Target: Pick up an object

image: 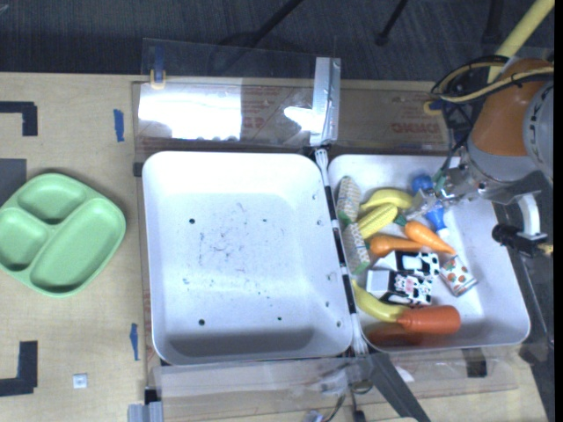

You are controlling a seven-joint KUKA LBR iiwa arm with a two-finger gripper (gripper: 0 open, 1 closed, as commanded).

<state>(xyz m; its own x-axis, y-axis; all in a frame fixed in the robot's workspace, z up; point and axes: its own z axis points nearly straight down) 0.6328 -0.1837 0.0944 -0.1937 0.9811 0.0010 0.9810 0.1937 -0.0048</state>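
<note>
Camera view, from above at a slant. Grey arm with orange band (503,121) enters from the right, wrist over the far right corner of the right shallow white bin (506,310). Two-finger gripper (437,197) sits low at the back of the toy pile, just beside a small blue object (422,185); whether it grips anything cannot be told, as the tip is lost in clutter.

Right bin contents, crowded toward its left and middle: a yellow plastic banana (387,200) near the back, an ear of corn (347,199) against the left wall, two orange carrot-shaped toys (428,235) (391,243) lying crossed, a black-and-white cow-patterned block (413,286), a small carton with red print (456,277), a second yellow banana (378,305) at the front, a long red-orange sausage-shaped toy (418,321) along the front wall.

Left shallow white bin (167,323) bears only faint scuff marks.

On the wooden bench (53,341), well apart to the left, a green divided plastic plate (58,232).
</note>
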